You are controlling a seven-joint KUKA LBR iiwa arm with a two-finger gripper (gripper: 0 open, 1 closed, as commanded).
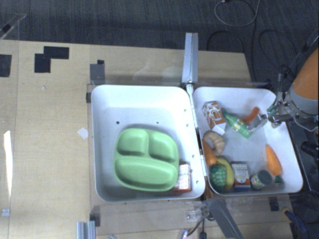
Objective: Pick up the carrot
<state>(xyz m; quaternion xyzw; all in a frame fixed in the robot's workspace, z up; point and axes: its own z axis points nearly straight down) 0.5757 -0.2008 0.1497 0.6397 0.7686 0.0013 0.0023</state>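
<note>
The carrot (273,160) is an orange cone lying near the right wall of the right bin (291,143), with its thick end toward the back. My gripper (269,118) hangs over the back right of that bin, above and behind the carrot and apart from it. It is close to a green bottle (237,124) and a small red-orange piece (252,114). The arm's orange band (308,78) shows at the view's right edge.
The right bin also holds a printed carton (213,113), a croissant (216,140), an orange piece (210,157), a green and yellow vegetable (222,174), a small box (240,174) and a can (261,179). The left bin (139,103) holds a green divided plate (147,158) and a small carton (184,177).
</note>
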